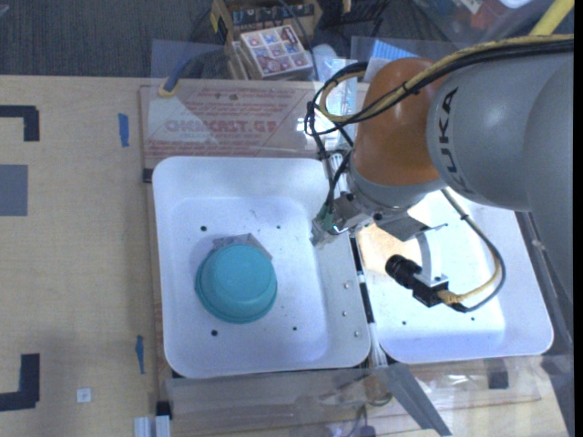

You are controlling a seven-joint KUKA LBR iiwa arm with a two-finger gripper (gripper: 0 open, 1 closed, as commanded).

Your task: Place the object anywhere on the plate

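You look down on a light wooden surface (73, 271) with black square marks (23, 121) near its left edge and small pieces of blue tape (123, 130). Behind it, the floor (91, 21) is dark grey. There, a cardboard box (264, 16) holds a colourful printed pack (271, 48). A flat pink sheet with red letters (228, 126) lies at the surface's far side.

The arm (428, 144) hides its hand and much of the right bin (510, 335).

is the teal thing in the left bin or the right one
In the left bin: the teal object sits on its floor, left of the claw.
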